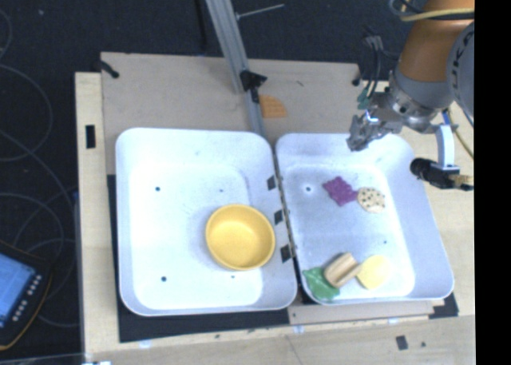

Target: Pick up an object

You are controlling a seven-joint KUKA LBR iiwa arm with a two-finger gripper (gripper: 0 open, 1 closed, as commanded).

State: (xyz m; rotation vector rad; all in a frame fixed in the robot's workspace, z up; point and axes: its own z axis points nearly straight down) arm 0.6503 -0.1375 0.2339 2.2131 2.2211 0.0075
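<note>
Candidate objects: the right bin (423,220) holds five small things, any of which would serve the task. A purple piece (340,190) lies near the bin's middle, toward the back, with a speckled cookie-like disc (370,199) just beside it on the right.
Front cluster: a green piece (318,283), a tan cylinder (340,268) and a pale yellow round piece (373,272) crowd the near left corner; the cylinder lies partly over the green piece and sits just beside the yellow one (probably they slid there against the wall).
Nearest target, as a judgement: the purple piece and the disc lie closest to the gripper and stand apart from the walls, so they look easier to reach than the crowded corner group.
Gripper: the gripper (359,136) hangs over the back edge of the right bin, above its rim, well apart from every object; nothing is between its fingers. Whether the pincer is released or clenched I cannot tell at this size.
Why it is there: most likely it is poised above the bin before descending (no grasp has begun).
Left bin: the left bin (152,164) holds one yellow bowl (239,236), upright, toward its front right.
Surroundings: both bins rest side by side on a wooden bench (160,92); a grey metal rail (223,28) slants in behind them.
</note>
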